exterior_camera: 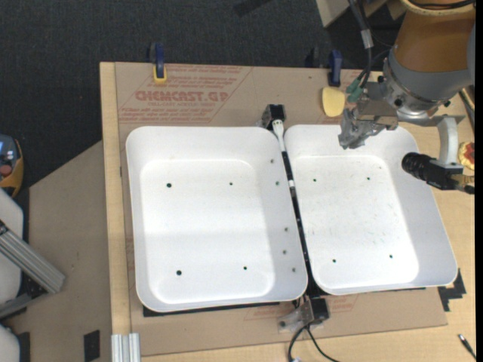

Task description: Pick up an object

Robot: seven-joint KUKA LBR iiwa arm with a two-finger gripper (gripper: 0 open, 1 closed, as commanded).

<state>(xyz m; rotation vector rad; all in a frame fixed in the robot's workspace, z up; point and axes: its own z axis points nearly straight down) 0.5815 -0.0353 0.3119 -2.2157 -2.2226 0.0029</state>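
Observation:
A pale yellow object (331, 101) lies on the brown board just behind the far edge of the right bin (423, 225), outside it. My gripper (353, 137) hangs over the far left corner of that bin, a little right of and nearer than the yellow object, pointing down. Nothing shows in its grasp. The left bin (151, 202) sits beside the right one, their rims meeting along the middle.
The bins rest on a brown board (204, 93) held by blue clamps (158, 54) at the back. A black bracket (273, 115) sits at the far end of the seam between the bins. Cables and a connector (311, 313) lie at the near edge.

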